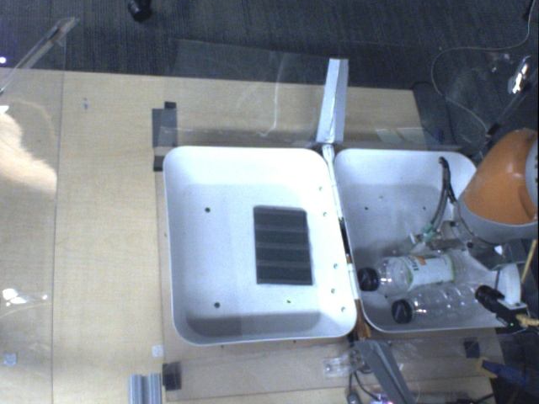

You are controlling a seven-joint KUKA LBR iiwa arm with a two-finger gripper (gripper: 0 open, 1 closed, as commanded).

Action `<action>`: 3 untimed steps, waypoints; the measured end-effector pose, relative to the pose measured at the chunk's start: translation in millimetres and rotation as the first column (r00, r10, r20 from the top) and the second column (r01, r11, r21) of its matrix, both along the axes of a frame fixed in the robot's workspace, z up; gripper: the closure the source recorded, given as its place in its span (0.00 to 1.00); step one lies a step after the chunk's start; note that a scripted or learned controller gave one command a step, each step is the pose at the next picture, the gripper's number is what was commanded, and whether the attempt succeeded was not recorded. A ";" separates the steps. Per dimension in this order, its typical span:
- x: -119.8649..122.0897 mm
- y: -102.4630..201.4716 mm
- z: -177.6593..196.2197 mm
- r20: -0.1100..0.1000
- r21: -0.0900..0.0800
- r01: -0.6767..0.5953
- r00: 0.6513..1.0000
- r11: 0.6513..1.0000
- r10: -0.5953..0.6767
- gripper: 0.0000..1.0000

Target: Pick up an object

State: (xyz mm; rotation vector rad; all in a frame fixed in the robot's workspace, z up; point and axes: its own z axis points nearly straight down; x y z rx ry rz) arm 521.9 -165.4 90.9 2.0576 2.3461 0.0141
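Gripper [431, 241] low in the right bin [379, 183]
Its grip state I cannot tell; two clear plastic bottles [417, 272] with black caps lie beside it.

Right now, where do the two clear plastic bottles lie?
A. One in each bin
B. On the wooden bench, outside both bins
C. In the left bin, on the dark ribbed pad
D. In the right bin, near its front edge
D: both clear bottles, each with a black cap, lie in the right bin near its front edge; the left bin holds the dark ribbed pad.
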 end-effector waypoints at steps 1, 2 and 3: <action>4.1 2.6 12.4 0.010 0.002 -0.003 1.000 1.000 0.003 1.00; 65.8 78.7 158.7 -0.013 0.005 -0.258 0.966 0.966 0.258 1.00; 49.6 91.6 100.0 -0.015 0.003 -0.551 0.834 0.835 0.551 1.00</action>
